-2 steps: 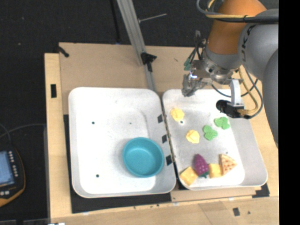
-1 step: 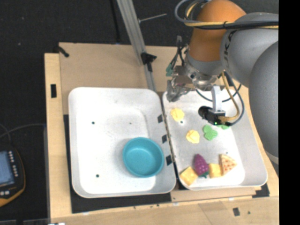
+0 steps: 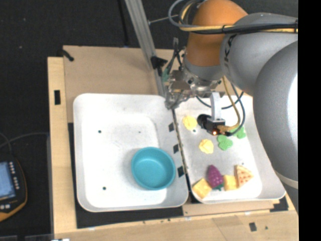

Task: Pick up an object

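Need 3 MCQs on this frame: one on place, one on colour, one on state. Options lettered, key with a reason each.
1. Where is the bowl?
A. left bin
B. right bin
C. on the bench outside the bins

2. What colour is the bowl?
A. red
B. blue
C. black

3. How does the bowl sit?
A. upside down
B. on its side
C. upright, mouth up

Key:
1 A: it rests on the floor of the left bin, near the divider.
2 B: it is teal-blue all over.
3 C: its open inside faces the camera.

The toy foods, such as the purple grapes, lie in the right bin.
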`<state>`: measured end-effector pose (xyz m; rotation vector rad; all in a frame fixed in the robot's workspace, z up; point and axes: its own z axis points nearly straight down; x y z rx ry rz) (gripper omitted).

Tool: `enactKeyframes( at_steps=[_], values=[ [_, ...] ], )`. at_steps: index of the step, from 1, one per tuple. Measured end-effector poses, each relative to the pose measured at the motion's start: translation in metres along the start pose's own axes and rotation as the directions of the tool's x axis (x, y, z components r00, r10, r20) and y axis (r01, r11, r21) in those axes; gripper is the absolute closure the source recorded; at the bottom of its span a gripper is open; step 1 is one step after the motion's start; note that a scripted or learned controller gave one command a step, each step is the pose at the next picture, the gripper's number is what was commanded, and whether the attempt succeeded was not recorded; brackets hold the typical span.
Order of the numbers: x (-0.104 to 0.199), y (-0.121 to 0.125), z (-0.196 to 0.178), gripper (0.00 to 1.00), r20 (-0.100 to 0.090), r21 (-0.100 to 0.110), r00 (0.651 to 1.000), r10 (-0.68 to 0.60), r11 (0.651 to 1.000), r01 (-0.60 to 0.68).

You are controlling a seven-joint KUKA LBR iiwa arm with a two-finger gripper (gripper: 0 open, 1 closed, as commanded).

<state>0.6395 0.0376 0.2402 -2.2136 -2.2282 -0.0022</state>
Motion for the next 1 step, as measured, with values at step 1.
enactKeyframes(
  at_steps=[1],
  values=[
    [0.0512, -0.006, -0.0105, 1.0, -0.001, -0.002, 1.0, -0.001, 1.0, 0.001]
  ],
)
